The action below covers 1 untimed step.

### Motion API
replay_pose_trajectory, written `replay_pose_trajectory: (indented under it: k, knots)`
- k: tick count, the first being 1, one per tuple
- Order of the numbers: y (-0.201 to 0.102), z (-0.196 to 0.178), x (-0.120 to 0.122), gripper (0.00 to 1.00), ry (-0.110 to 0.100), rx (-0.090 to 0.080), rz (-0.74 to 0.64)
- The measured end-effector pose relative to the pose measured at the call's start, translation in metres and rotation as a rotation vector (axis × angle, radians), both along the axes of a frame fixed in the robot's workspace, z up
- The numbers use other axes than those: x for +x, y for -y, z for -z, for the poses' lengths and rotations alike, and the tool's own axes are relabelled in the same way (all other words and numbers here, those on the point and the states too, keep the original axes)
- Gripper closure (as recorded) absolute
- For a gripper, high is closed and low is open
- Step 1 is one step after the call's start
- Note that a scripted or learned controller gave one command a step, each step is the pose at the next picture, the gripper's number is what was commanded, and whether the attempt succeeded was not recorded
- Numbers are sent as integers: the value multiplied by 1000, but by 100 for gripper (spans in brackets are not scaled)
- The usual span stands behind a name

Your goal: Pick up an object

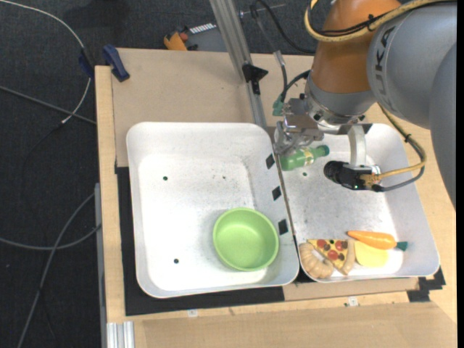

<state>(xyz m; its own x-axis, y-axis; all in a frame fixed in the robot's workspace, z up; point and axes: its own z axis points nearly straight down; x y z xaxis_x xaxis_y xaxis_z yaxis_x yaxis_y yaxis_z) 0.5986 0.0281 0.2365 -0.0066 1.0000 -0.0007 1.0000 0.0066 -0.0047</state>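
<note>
The end effector (296, 145) is hanging over the near-left part of the right bin (417, 216), close to the divide between the two bins, and whether it is gripping or parted cannot be told. A green bottle-like object (303, 156) is lying right beneath it. Along the front edge are sitting a pizza slice (330, 251), a carrot (373, 238) and a yellow piece (371, 256). A green bowl (245, 238) is resting in the left bin (156, 194).
</note>
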Motion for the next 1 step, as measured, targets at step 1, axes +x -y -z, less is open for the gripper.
replay_pose_trajectory:
  k: [1]
  knots:
    - [-54, 11, -22, 100, -1, -1, -1]
